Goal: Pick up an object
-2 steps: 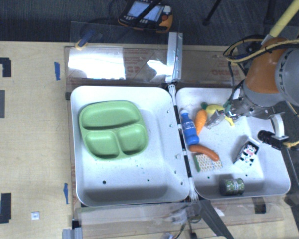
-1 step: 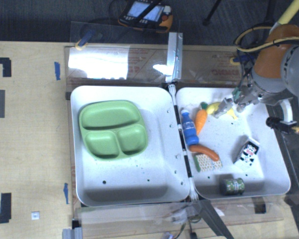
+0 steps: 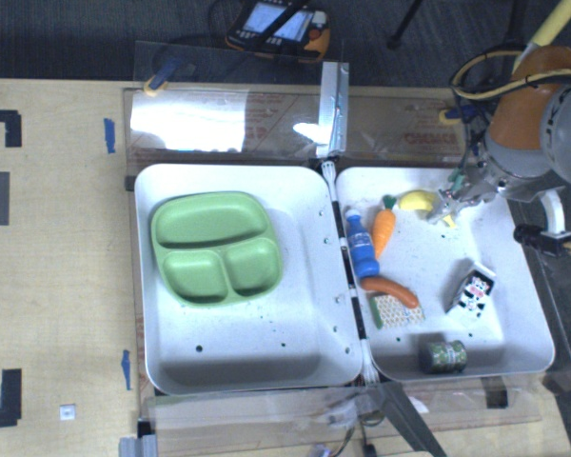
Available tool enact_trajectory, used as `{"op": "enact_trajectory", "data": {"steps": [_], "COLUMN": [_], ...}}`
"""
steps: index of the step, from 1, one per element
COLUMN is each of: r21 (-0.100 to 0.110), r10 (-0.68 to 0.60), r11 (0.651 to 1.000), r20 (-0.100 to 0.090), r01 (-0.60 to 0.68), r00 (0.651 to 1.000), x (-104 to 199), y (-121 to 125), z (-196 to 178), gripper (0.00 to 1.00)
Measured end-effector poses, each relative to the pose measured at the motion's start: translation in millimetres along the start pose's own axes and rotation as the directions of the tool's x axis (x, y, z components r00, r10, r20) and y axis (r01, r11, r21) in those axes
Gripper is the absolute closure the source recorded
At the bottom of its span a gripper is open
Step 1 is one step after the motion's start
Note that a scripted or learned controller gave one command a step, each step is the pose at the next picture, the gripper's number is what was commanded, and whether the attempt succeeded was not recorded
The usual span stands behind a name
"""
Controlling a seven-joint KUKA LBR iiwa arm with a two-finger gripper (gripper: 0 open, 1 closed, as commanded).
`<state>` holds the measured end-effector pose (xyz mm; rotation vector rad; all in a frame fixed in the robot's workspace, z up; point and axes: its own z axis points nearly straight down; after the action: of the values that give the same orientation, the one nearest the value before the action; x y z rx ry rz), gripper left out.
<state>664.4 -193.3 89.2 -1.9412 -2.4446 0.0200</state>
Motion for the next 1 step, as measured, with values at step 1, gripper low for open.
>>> {"op": "enact_trajectory", "data": {"steps": [1], "r21": [-0.023], "r10": [0.285], "r11": [0.958], "r20": [0.001], "r01": [-0.285], "r00": [0.958], "x": [58.3], "y": [15.1], "z": [-86.0], "gripper": [1.00]}}
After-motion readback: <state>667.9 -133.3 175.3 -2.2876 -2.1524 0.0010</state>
